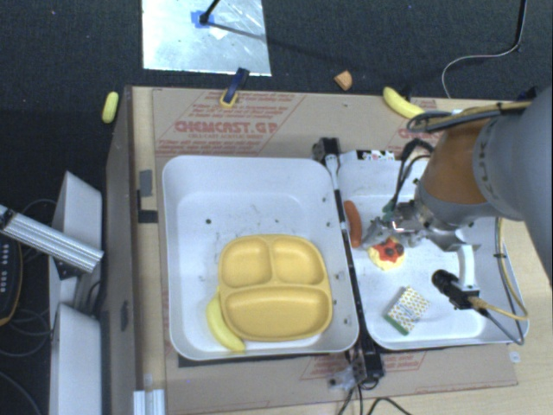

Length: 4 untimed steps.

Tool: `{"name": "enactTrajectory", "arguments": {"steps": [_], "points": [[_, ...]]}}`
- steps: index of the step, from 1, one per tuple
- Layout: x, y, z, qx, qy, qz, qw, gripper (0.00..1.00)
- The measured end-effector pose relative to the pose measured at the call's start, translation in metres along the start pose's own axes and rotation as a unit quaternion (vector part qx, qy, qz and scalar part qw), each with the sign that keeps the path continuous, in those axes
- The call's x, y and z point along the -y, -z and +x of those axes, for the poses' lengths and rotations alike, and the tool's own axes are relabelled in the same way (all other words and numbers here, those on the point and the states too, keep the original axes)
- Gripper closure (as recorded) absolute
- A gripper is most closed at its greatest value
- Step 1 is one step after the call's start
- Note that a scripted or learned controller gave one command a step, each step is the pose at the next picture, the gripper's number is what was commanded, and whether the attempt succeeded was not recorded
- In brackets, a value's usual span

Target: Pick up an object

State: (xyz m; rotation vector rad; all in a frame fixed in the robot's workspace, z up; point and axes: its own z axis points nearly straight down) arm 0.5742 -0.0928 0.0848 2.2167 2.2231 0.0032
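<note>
Your gripper [388,229] sits low in the right bin [436,325], near that bin's left wall, at the end of the grey arm [505,158] that comes in from the right side of the view. From this angle you cannot tell how far it is open, and nothing can be seen held in it.

Just below the gripper in the view lies a small yellow-and-red toy [386,254], very close to it; whether the two touch you cannot tell. To the gripper's left, an orange sausage [352,221] lies along the wall between the two bins. A checkered block [406,309] rests nearer the bin's front edge, well apart from the gripper.

In the left bin [259,188] you have a yellow divided tray [275,285] with a banana [222,325] touching its lower-left corner. A second banana [400,103] lies on the cardboard behind the right bin.
</note>
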Motion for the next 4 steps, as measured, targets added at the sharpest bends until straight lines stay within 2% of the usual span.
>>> {"name": "enactTrajectory", "arguments": {"steps": [1,2,3,4], "points": [[0.075,0.000,-0.056,0.001,-0.002,0.001,1.0000,0.00],[0.088,-0.001,-0.011,0.000,0.000,0.001,1.0000,0.00],[0.009,0.000,-0.007,0.000,0.000,0.000,1.0000,0.00],[0.009,0.011,-0.007,0.000,0.001,-0.001,1.0000,1.00]]}}
